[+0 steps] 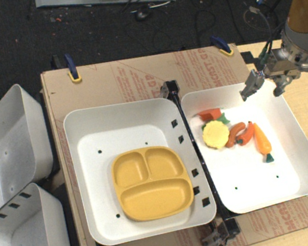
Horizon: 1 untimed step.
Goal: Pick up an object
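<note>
The counter (133, 70) carries two white bins side by side. The left bin (85, 131) holds a yellow divided tray (151, 182). The right bin (283, 185) holds the small toy foods, clustered toward its upper left: a yellow round piece (215, 134), an orange carrot (261, 140), a red sausage-like piece (236, 131) and a red block (210, 115). The gripper (265, 85) hovers above the right bin's far edge, fingers spread, holding nothing. The carrot lies a little apart from the rest, so it is probably the cleanest target: descend straight down, straddling its narrow width.
</note>
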{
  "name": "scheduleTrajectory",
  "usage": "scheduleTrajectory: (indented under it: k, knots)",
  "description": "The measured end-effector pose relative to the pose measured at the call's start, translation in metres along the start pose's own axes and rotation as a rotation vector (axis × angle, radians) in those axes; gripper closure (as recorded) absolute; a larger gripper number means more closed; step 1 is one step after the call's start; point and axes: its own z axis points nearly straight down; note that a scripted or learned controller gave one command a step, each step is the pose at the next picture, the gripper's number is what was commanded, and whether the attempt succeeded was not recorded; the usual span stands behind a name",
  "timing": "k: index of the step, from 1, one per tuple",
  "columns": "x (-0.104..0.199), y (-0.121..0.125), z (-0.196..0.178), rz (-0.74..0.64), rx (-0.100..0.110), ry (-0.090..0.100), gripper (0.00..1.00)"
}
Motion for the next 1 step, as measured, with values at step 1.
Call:
scheduleTrajectory:
  k: [1]
  knots:
    - [0.0004,0.0017,-0.0069,-0.002,-0.012,-0.002,0.0]
